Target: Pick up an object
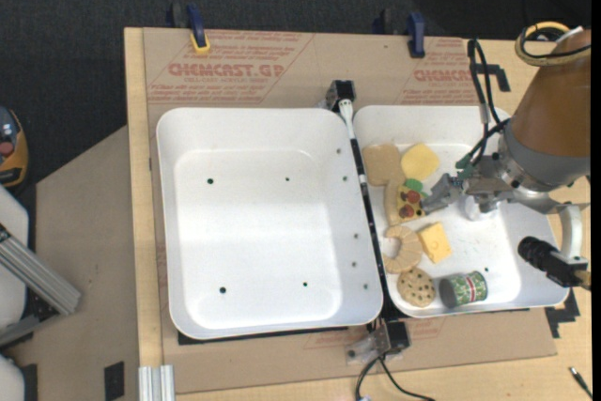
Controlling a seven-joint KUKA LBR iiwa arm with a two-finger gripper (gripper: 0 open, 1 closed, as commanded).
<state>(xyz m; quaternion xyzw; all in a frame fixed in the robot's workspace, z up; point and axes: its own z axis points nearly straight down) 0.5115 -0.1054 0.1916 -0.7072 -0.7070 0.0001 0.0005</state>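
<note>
A small dark-and-red toy piece (410, 199) lies in the right-hand bin (526, 296), just off the tip of the claw (439, 192), as the arm (554, 122) reaches in low over the clutter. Whether the claw is spread or clenched cannot be told from here. Crowding looks like the risk: a yellow round (420, 161) just beyond, a tan slice (381, 163) farther off, and a yellow wedge (435, 242) nearer the arm's side could be nudged or pinched by mistake. The left-hand bin (188, 136) sits well clear on the tabletop (150, 70).

Two white bins (254, 315); one green can (465, 287); one cookie (415, 286).
</note>
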